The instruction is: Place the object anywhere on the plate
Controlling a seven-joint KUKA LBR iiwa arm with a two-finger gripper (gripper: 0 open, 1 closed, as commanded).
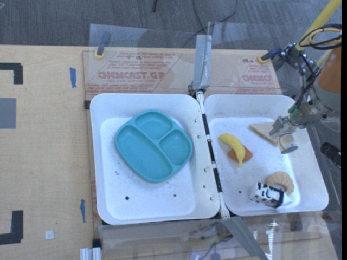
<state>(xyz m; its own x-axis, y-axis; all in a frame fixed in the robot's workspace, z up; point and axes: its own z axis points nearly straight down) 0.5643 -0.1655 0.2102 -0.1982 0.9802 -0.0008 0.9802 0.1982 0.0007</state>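
Note:
A teal divided plate (153,145) lies in the left bin (106,199), nothing on it. In the right bin (320,196), a flat tan wedge (263,130) rests on the floor near the far right. My gripper (283,137) is down at the wedge's right end, open, with one finger on each side of that end. The wedge still lies flat on the bin floor. A yellow banana (232,144) lies on an orange piece (241,155) near the bin's middle.
A croissant (283,181) and a small black-and-white toy (268,194) sit at the right bin's near corner. The ridge between the bins (209,156) separates the gripper from the plate. Cables hang by the arm at the upper right.

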